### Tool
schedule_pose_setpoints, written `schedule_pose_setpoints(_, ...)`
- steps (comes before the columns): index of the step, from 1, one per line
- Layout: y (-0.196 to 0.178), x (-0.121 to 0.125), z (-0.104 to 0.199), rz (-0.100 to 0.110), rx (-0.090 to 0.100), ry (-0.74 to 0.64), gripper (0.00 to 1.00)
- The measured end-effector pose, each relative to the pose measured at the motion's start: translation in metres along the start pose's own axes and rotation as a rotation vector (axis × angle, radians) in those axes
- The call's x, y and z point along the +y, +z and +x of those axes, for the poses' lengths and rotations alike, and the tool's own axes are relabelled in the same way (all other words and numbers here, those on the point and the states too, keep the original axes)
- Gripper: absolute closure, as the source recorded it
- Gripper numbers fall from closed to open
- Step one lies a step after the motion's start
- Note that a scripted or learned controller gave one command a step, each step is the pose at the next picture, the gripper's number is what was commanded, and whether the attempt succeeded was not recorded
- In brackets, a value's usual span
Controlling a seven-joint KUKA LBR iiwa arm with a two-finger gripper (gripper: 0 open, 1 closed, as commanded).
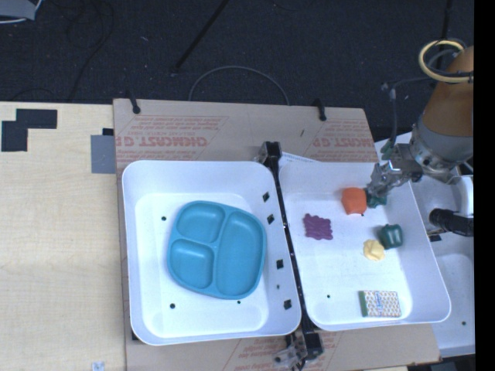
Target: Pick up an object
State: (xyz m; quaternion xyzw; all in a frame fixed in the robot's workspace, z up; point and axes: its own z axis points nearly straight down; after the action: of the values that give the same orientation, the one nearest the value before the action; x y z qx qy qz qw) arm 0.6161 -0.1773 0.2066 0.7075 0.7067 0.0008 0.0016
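Orange block point(354, 200) sits in the right bin point(433, 304), toward its 12 o'clock end. I read it as the nearest candidate for the pick. The tool point(379, 184) is just beside it at about 2 o'clock, low over the bin floor. From my feed the fingers blur into the dark hardware, so I cannot tell whether they are spread or pressed together, and nothing visibly sits between them.

Working outward from the block: purple knobbly piece point(317, 226) at 8 o'clock, near. Dark green piece point(390, 235) at 4 o'clock, with a small yellow piece point(373, 250) touching or just beside it on its lower left. Patterned rectangular pad point(380, 303) well apart at 5 o'clock, near the bin's lower rim.

Arm wrist with orange band point(448, 103) comes in from the 3 o'clock side, above the bin's upper right corner.

Left bin point(131, 230) holds a blue divided plate point(216, 248), roughly centred, three compartments. Both bins rest on a cardboard sheet point(232, 130) on the pale worktop point(54, 246).
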Motion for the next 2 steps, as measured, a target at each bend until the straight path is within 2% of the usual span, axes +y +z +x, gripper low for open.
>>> schedule_pose_setpoints(1,-0.013,0.0,-0.001,0.003,0.001,-0.002,1.0)
schedule_pose_setpoints(2,-0.023,-0.016,0.047,0.007,0.003,-0.004,1.0)
